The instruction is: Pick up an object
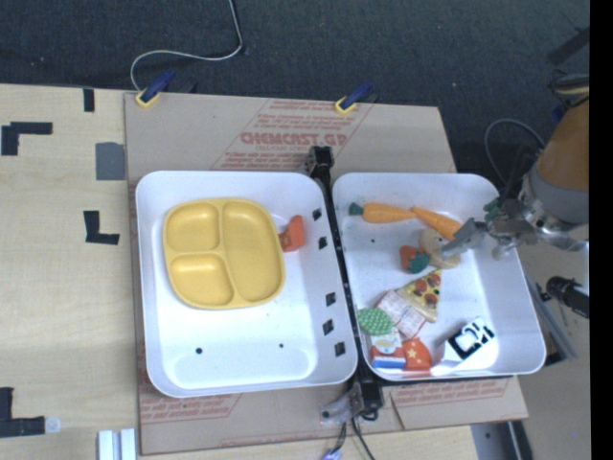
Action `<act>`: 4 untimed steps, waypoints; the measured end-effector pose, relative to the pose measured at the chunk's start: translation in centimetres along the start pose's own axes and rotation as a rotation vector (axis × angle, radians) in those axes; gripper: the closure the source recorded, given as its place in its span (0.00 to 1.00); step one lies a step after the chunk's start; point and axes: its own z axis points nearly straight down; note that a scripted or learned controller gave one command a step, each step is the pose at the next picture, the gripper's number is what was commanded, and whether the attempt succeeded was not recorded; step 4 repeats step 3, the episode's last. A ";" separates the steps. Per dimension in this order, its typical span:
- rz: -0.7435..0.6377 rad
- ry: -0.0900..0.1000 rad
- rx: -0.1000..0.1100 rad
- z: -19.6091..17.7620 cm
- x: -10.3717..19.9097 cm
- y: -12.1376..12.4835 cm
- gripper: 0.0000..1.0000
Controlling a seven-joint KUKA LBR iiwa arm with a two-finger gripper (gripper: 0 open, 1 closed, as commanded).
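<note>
Gripper low in the right bin beside 2 carrots; its finger state cannot be told. Yellow plate in left bin.

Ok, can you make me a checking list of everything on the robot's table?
Surface: cardboard sheet on a wooden bench, bearing the left bin and right bin.
Job's things: right bin holds two carrots, a pizza slice, a black-and-white block and small toy foods near its front.
Clutter: yellow divided plate and a small orange piece in the left bin.
Pincer: pincer over the right bin near the carrots; open or shut can't be told.
Cables: white cable behind the bench.
Surroundings: dark carpet.
</note>
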 end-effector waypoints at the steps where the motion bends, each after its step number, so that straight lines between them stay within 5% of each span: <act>1: -0.001 0.000 -0.006 10.0 7.8 -3.4 0.00; 2: -0.002 -0.001 -0.014 8.7 7.8 -3.1 1.00; 3: -0.001 0.000 -0.001 0.6 12.9 -2.4 1.00; 4: -0.001 0.000 -0.001 0.6 12.9 -2.4 1.00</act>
